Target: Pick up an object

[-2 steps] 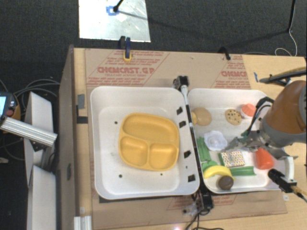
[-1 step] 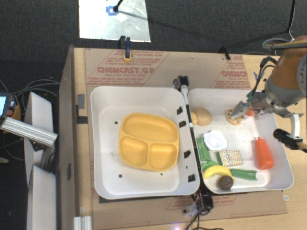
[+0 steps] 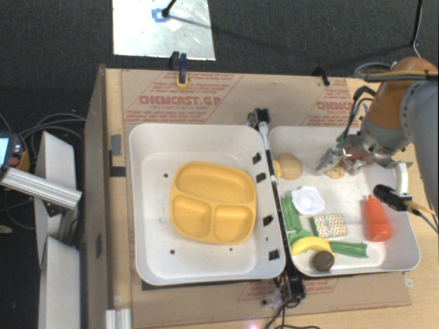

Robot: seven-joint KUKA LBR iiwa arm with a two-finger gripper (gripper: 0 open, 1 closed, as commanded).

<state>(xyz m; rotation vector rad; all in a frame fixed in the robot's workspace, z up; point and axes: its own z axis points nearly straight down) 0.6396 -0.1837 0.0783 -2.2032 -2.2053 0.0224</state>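
Cookie (image 3: 335, 172) lies near right bin's (image 3: 411, 252) far edge, end effector (image 3: 341, 157) over it, grip state unclear. Flat piece could slip out.

The picture is bright and even, lit from above. The two white bins look very white, and the left bin (image 3: 206, 204) has almost no shadows on its floor. The yellow tray (image 3: 211, 203) in it has a soft shine on its rim. Above the left bin, a shiny grey sheet (image 3: 163, 19) on the dark floor glares pale. The dark carpet around it stays dim. Small things in the right bin (image 3: 343, 204) look a little fuzzy.
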